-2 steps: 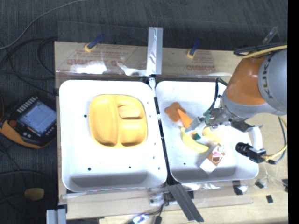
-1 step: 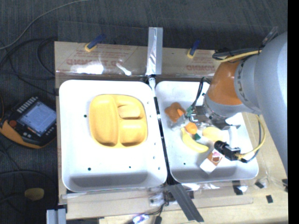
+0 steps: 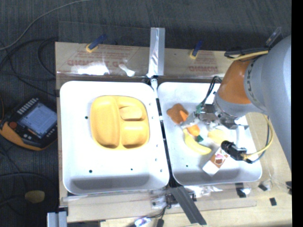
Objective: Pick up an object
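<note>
In the right bin (image 3: 185, 172), at about 12 o'clock from its middle, the gripper (image 3: 207, 113) hangs low under the grey arm (image 3: 279, 84) with its orange band (image 3: 235, 83). Whether the claw is released or clenched cannot be told from this slant, and nothing can be seen in its grasp.

6 loose things lie in this bin. An orange lump (image 3: 177, 112) sits at 9 o'clock from the gripper, near it. A small orange piece (image 3: 192, 129) and a green bit (image 3: 200, 138) lie at 7 o'clock, and a yellow banana (image 3: 197, 146) lies just beyond them. A pale yellow piece (image 3: 216, 135) is at 5 o'clock. A white box (image 3: 214, 163) with a brown label rests at the bin's 6 o'clock edge.

The left bin (image 3: 75, 167) bears 1 yellow divided tray (image 3: 120, 121) near its middle.
</note>
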Robot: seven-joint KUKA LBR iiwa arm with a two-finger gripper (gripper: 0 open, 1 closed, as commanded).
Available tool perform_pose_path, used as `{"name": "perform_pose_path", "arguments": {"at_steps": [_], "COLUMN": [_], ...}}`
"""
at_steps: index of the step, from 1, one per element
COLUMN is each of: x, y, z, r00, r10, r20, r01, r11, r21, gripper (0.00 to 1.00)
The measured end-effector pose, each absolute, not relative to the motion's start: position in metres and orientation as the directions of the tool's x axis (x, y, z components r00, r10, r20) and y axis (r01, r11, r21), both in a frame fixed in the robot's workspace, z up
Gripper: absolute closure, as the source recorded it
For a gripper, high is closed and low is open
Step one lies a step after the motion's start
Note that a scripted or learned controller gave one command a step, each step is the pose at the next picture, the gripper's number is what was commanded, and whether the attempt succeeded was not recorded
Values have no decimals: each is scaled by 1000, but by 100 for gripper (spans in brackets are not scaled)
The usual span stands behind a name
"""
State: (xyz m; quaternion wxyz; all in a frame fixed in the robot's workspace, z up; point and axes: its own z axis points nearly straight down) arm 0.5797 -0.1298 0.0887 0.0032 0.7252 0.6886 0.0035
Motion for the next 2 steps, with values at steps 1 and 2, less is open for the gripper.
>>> {"name": "perform_pose_path", "arguments": {"at_steps": [1,2], "x": [580,623], "y": [-130,-167], "z": [98,90], "r00": [50,33], "r10": [999,999], "r20": [0,-2], "r01": [999,999], "r11": [-50,-33], "r21": [10,3], "gripper": [100,100]}}
